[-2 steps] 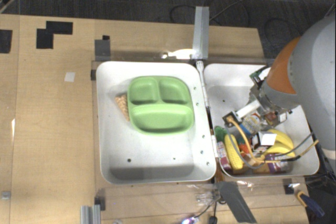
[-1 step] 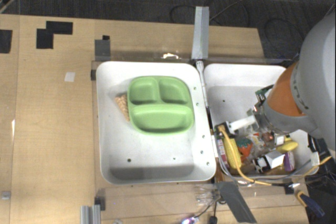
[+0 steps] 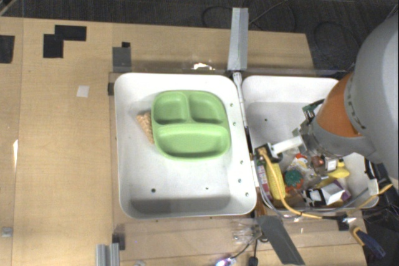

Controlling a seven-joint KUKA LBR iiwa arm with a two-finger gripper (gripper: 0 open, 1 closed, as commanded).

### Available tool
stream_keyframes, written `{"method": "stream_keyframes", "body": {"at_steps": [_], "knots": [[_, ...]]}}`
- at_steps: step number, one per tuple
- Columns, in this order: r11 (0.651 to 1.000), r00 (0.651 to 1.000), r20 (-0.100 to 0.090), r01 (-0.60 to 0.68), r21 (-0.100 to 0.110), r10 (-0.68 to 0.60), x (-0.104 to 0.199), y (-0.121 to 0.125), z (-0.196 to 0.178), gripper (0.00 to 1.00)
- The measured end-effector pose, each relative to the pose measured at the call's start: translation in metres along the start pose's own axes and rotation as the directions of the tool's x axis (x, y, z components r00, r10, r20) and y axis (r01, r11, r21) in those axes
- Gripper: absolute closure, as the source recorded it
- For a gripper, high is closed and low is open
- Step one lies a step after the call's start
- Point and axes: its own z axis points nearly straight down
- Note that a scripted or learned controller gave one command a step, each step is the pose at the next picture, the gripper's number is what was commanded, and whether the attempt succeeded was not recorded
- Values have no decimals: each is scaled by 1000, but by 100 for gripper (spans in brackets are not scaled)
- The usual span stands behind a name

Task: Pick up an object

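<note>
- From where I stand, the gripper (image 3: 313, 164) hangs low in the right bin (image 3: 280, 106), over the heap of small objects (image 3: 308, 184) crowded into its near end. The arm's bulk hides its working end, so I cannot tell how wide it stands or whether it has hold of anything.
- The likeliest target, to my eye, is the green lump (image 3: 292, 178) just left of the gripper, hemmed in by red and yellow bits.
- What could go wrong: the heap is packed tight, so a grasp may catch two things at once, or nip an edge that slips out on the lift. The bin's wall is also near, and a push could simply shove things against it.
- The green lump looks roundish, and I can make out no long axis or direction it points. The white and dark packet (image 3: 328, 195) nearby seems to lie longways across the bin, though it is too small to be sure.
- The left bin (image 3: 134, 187) holds a green divided plate (image 3: 190, 123) with a tan piece (image 3: 144, 126) at its left edge, well apart from the arm.
</note>
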Motion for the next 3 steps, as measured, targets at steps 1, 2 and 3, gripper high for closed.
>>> {"method": "stream_keyframes", "body": {"at_steps": [1, 2, 3], "knots": [[1000, 1000, 24, 1, 8, -1, 54, -16, -92, 0], [998, 998, 24, 56, 9, -56, 130, -16, -90, 0], [1000, 1000, 26, -2, 8, 2, 89, 31, -24, 0]]}}
